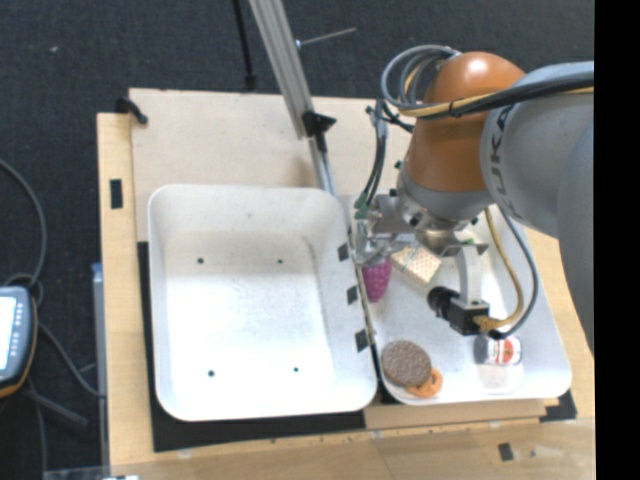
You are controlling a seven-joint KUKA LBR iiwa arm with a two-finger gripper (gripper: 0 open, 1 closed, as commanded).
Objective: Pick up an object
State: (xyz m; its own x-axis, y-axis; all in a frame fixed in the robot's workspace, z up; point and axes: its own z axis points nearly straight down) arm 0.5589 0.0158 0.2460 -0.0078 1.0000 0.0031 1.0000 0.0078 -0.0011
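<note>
In the camera view, two shallow white bins are seen side by side on a pale bench. The left bin, at the centre left of the frame, shows a speckled floor marked by four small dark dots. The right bin, at the lower right, is partly covered by the grey and orange arm reaching in from the right.

Within the right bin, a purple object is found against the left wall, directly under the gripper; its top is hidden by the gripper, so contact cannot be judged. Whether the gripper is spread or pressed together cannot be told. A beige waffle-patterned piece lies just right of the purple object. Near the bin's lower edge a brown round disc rests touching a small orange piece. A small red and white item lies toward the lower right corner.

A metal rail slants from the top centre down to the gap between the bins. A handheld screen with cables is seen at the left edge.
</note>
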